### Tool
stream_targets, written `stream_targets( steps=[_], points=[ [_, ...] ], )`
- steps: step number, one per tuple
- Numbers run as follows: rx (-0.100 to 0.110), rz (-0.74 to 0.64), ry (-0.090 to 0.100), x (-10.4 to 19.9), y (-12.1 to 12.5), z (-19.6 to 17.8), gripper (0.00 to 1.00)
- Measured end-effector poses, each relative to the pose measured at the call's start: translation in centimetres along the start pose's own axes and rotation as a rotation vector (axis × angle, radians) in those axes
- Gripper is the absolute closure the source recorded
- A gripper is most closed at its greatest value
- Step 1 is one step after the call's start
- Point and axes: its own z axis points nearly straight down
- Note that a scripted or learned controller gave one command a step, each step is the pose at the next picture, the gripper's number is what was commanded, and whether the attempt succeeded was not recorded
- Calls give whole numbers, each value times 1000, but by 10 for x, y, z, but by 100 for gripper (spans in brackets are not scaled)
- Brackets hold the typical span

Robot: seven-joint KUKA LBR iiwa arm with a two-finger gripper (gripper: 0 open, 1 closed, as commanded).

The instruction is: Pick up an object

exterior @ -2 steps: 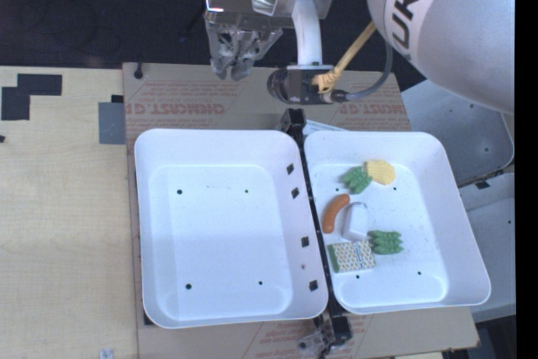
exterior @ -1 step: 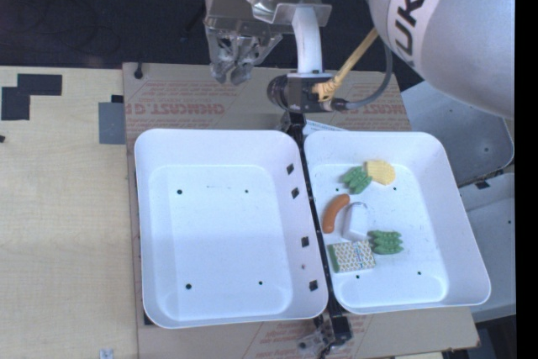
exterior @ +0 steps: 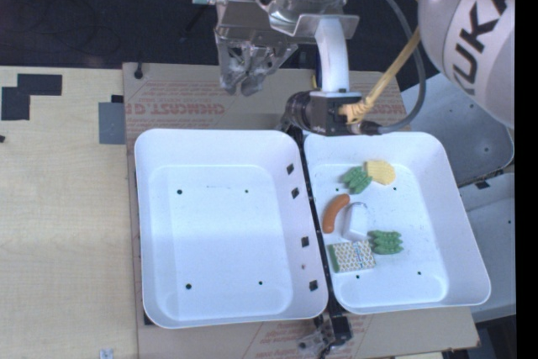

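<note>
Raised above the far edge of the bench, the claw (exterior: 246,76) is seen in the camera view hanging over brown board rather than over either bin; whether it is open or closed cannot be told, since its tip is a dark, blurred mass against the board. Nothing is seen held by it. Below the claw and toward the viewer lies the left bin (exterior: 160,149), with only small dark holes visible in its floor. Below and to the right of the claw lies the right bin (exterior: 437,151), where the candidate things are gathered: a yellow piece (exterior: 381,172) touching a green leafy piece (exterior: 356,178), an orange sausage-shaped piece (exterior: 334,212) just nearer the viewer, a second green piece (exterior: 386,242), and a patterned packet (exterior: 351,256) nearest the front rim. All are well apart from the claw. The task is judged to be unstarted as far as a grasp goes: no object is lifted, and the approach, descent and closing are all left. A pale shape beside the sausage piece is too washed out to be identified.
</note>
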Motion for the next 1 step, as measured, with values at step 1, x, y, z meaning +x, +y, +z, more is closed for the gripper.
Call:
stream_targets(
  steps=[1],
  points=[
    [6, -4, -3, 1, 1, -7, 100]
  ],
)
